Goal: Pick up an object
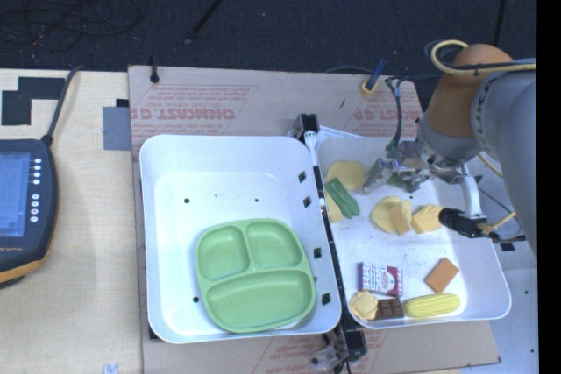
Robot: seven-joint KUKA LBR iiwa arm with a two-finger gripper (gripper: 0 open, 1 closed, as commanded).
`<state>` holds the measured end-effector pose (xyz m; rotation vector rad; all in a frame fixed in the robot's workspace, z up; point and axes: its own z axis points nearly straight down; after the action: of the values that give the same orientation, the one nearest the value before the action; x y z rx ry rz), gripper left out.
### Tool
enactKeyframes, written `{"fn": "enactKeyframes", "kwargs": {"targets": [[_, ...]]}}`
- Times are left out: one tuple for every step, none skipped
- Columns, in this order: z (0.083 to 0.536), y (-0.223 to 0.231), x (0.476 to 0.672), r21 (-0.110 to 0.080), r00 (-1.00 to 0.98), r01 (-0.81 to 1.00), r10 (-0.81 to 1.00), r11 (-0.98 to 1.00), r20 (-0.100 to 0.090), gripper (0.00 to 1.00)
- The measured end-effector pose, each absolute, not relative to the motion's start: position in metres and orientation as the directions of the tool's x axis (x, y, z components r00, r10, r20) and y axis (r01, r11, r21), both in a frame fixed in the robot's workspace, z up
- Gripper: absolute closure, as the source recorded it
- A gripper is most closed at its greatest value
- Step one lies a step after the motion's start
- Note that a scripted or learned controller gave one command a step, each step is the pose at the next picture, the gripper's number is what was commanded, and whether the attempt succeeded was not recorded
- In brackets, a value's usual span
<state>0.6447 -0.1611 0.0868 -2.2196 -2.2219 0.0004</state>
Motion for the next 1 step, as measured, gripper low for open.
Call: {"fn": "enactKeyframes", "kwargs": {"targets": [[0.0880,-0.1786,0.5935,-0.006,0.001,1.000,1.000,-0.001,0.001,0.00]]}}
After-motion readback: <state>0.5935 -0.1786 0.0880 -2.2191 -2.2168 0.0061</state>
